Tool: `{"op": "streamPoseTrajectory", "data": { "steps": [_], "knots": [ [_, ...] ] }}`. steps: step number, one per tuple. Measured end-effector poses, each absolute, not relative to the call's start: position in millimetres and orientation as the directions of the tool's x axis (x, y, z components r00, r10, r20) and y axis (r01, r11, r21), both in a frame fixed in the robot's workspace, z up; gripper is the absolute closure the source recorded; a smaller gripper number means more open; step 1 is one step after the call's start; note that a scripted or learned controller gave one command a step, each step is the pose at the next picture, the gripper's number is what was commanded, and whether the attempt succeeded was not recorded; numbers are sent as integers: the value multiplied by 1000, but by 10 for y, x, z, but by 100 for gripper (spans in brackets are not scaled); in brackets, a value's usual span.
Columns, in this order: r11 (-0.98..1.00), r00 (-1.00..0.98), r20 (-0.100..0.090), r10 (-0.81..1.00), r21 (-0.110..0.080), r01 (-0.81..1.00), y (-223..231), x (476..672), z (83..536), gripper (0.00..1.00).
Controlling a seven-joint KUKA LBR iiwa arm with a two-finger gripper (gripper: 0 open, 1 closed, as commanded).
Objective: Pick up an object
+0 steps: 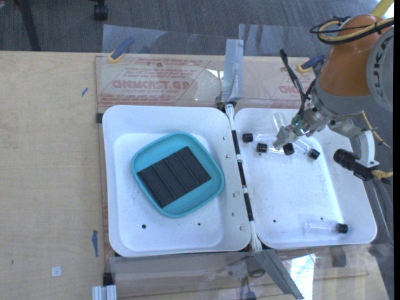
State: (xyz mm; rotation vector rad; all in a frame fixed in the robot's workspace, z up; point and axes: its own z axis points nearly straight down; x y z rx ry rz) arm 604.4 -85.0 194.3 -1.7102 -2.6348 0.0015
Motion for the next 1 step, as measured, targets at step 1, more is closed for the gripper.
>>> {"op": "streamPoseTrajectory", "data": {
  "steps": [1],
  "knots": [
    [415, -415, -2, 910, 1, 910, -434, 6339, 2248, 100]
  ]
}}
